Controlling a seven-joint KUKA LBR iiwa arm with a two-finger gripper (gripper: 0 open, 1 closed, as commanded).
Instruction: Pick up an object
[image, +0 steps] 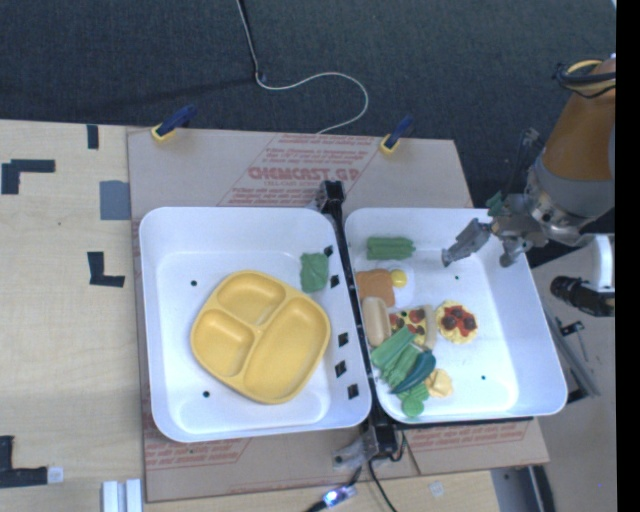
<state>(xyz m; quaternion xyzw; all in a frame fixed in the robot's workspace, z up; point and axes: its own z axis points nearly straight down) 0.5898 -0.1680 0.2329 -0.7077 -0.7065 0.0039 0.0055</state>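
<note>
Camera view, near to far: right bin (520, 330) holds a pile of toy food along its left wall, with green pods (400, 360) at the near end, a small yellow piece (439, 382) beside them, then a hot dog (376, 322), a pizza slice (412, 322) and a round tart (457, 322), an orange block (376, 284), and a green cucumber piece (390, 247) toward the far wall. Left bin (170, 300) has a yellow divided plate (261, 335) mid-bin and a green lump (315, 270) at its right wall. Gripper (485, 245) hovers over the right bin's far-right corner, fingers spread apart, nothing between them. Cucumber piece looks the easiest pick: likely light, hard plastic, a bit slippery; pinch across its short width at the middle.
</note>
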